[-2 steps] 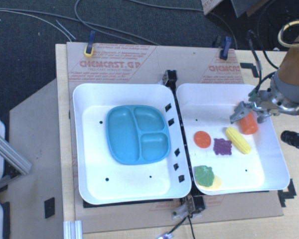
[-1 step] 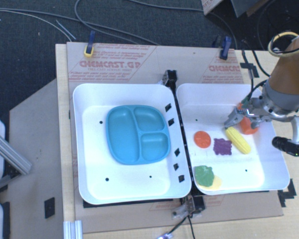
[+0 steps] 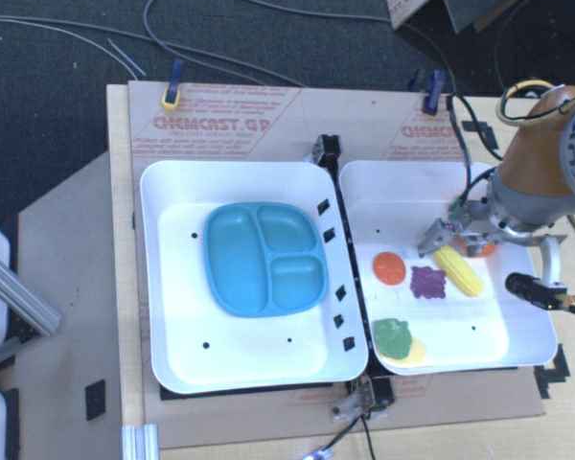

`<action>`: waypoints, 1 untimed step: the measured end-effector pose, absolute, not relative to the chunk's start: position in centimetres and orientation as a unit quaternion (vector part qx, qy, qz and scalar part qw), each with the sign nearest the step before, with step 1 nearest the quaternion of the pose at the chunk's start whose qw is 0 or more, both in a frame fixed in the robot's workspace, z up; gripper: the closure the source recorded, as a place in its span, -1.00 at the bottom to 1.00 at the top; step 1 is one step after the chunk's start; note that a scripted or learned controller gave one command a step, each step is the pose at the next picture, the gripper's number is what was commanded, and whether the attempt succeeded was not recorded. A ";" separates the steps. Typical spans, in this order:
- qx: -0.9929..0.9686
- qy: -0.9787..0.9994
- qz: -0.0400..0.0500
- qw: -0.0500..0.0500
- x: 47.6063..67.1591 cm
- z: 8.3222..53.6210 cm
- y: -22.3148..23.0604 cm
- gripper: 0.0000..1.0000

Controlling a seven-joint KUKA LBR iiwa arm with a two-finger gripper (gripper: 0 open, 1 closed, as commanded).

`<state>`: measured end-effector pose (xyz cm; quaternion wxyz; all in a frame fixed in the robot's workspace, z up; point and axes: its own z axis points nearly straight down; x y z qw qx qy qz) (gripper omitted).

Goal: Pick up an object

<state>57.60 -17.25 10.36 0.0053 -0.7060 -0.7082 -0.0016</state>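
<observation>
In the right bin [image 3: 402,188] lie a yellow corn cob [image 3: 460,271], a purple piece [image 3: 427,282], an orange round piece [image 3: 390,267] and a green piece [image 3: 393,337] with a pale yellow piece [image 3: 415,354] tucked against it. My gripper [image 3: 457,245] hangs low over the corn cob's upper end, open, with one finger on each side of that end. The corn cob rests on the bin floor. The purple piece touches the corn cob's left side.
The left bin [image 3: 168,257] holds a blue divided plate [image 3: 266,257]. A black divider with clips [image 3: 337,247] runs between the bins. A black cable fitting [image 3: 529,288] sticks out near the right bin's right wall.
</observation>
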 end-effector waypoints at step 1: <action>-0.705 -0.709 -0.003 0.005 57.8 8.5 -16.7 -1.00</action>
